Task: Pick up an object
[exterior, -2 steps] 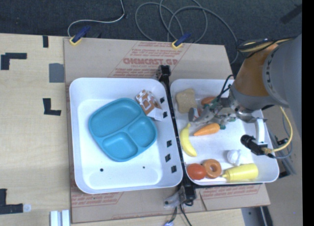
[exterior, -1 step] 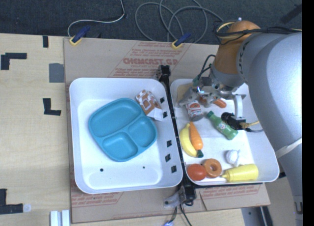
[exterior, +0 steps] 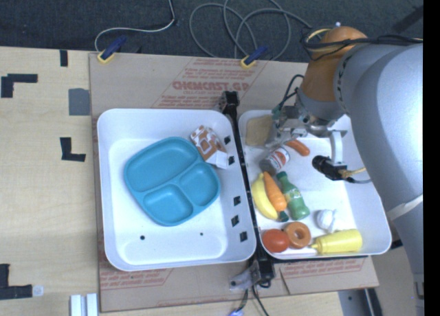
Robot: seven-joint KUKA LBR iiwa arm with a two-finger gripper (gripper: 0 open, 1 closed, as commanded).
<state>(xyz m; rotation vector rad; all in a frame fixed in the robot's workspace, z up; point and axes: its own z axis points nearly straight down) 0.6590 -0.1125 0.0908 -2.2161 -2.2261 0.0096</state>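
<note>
My gripper hangs low over the upper left part of the right bin. Directly under its tip lies a small red and white can on its side, and a little orange sausage rests just to the right. Below them a yellow banana, an orange carrot and a green bottle lie side by side. Along the front wall sit a red tomato, a brown doughnut and a yellow squeeze bottle. I see nothing lifted off the bin floor.
The left bin holds a blue divided plate and a crumpled snack packet against the divider. A tan slice lies in the right bin's back left corner, and a small white object sits near the squeeze bottle. Cables loop behind the bins.
</note>
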